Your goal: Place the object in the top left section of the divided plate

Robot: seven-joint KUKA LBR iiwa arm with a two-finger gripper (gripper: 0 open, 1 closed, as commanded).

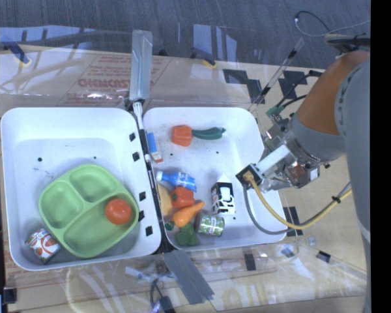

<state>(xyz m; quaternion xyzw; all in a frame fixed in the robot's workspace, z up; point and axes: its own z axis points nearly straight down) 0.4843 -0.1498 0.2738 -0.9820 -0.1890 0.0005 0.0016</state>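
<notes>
Red tomato (118, 210) on green divided plate (65, 204), left bin (26, 135).

The left bin (65, 135) is bare in its upper half. A red tomato (118, 210) occupies the right side of the divided plate (68, 204); a can (42, 245) lies just beside its lower-left edge.

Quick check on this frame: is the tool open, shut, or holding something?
Tool: cannot be told from this view; it hangs over the right edge of the right bin.
</notes>
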